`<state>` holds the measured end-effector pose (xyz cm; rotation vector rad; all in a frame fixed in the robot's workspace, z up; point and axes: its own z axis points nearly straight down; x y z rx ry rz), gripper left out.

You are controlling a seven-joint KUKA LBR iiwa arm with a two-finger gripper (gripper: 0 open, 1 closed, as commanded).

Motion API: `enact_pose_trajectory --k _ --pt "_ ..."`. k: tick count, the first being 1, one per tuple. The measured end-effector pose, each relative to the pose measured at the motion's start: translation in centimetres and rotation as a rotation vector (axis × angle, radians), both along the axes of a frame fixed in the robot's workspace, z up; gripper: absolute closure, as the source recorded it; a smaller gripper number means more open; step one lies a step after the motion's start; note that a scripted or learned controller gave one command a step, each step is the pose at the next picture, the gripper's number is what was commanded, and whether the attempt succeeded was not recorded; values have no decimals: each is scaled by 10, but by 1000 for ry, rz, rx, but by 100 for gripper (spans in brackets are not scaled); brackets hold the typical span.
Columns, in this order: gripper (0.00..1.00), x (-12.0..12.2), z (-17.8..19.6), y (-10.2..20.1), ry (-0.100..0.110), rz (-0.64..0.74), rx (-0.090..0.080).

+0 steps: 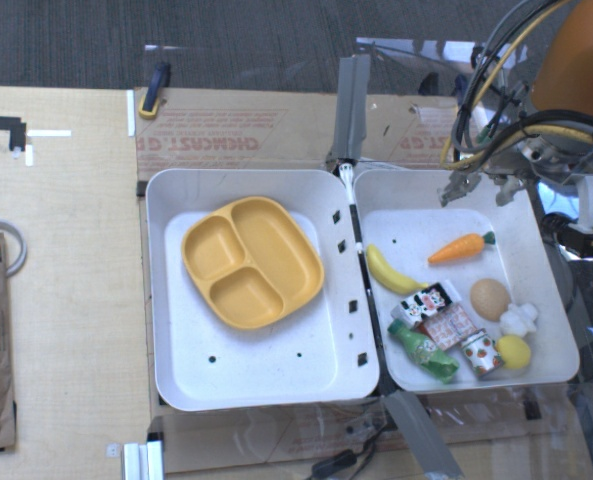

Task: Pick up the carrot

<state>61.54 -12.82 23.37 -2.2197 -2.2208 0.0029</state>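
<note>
Camera view, left to right: yellow divided plate point(253, 261) lies alone in the left bin point(166, 298), carrot point(459, 248) lies free near the right bin's point(561, 353) back wall, gripper point(486, 183) hangs just above-right of it, grasp state unreadable, nothing visibly held.
</note>
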Motion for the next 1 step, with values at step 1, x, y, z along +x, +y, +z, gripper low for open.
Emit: enact_pose_trajectory --k 1 --pt "0 -3 -89 -40 -1 57 -1"
